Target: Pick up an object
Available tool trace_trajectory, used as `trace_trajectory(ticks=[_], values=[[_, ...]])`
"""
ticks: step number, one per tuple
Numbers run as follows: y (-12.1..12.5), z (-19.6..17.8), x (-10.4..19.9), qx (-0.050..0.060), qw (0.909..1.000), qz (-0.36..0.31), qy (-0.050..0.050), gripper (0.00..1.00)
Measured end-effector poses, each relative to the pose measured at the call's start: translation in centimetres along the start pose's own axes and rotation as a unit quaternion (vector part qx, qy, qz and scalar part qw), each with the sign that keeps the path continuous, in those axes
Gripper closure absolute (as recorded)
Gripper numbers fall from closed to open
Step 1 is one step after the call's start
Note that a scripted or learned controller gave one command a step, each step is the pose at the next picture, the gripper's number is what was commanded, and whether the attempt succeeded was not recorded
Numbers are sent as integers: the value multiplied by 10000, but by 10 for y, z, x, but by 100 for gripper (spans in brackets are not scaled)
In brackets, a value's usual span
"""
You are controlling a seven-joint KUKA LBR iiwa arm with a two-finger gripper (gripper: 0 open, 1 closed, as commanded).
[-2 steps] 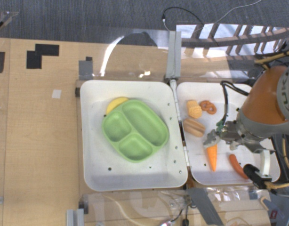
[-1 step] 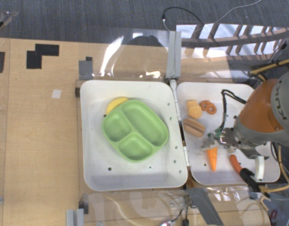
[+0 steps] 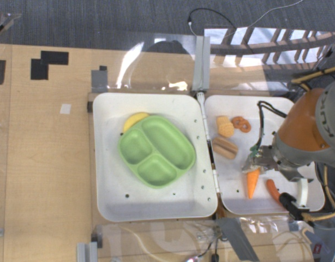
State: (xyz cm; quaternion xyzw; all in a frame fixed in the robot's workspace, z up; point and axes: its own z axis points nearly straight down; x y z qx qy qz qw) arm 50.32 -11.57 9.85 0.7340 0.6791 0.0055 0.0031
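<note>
Over the right bin (image 3: 235, 194), lower-mid area, the gripper (image 3: 257, 161) hangs low, and the arm (image 3: 325, 119) reaches in from 3 o'clock. The orange band (image 3: 299, 129) sits approx at 2 o'clock of the gripper.

The gripper tip is right at the thick end of a carrot (image 3: 253, 182). The carrot lies on the bin floor at 6 o'clock of the gripper, thick end toward 12, point toward 6, a bit off vertical. Touching or just above it: can't tell from this angle. Can't tell how far the gripper is open either, or whether it has hold of anything, since the tool body blocks the view.

Other stuff in the right bin:
- Small red-orange sausage-like piece (image 3: 273, 188) lies diag at 4 o'clock of the carrot, just beside it, not touching.
- Bread roll (image 3: 225, 148) is at 10 o'clock of the gripper, near the wall shared w/ the left bin (image 3: 110, 192).
- Biscuit (image 3: 226, 126) is at 12 o'clock of the roll.
- Pretzel (image 3: 242, 124) is just beside the biscuit at its 3 o'clock.
- The roll, biscuit and pretzel are all apart from the gripper.

In the left bin, a green plate (image 3: 156, 150) w/ 3 compartments sits approx centre, turned at an angle to the bin walls. A yellow item (image 3: 136, 119) is at the plate's 11 o'clock, partly hidden behind the rim, so can't ID it.

Both bins sit side by side on a pale wood bench (image 3: 36, 162).
</note>
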Motion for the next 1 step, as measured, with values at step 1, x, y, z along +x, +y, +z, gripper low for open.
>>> trace_trajectory(ticks=[1], values=[[23,-97,31,67,9762,2167,-36,100]])
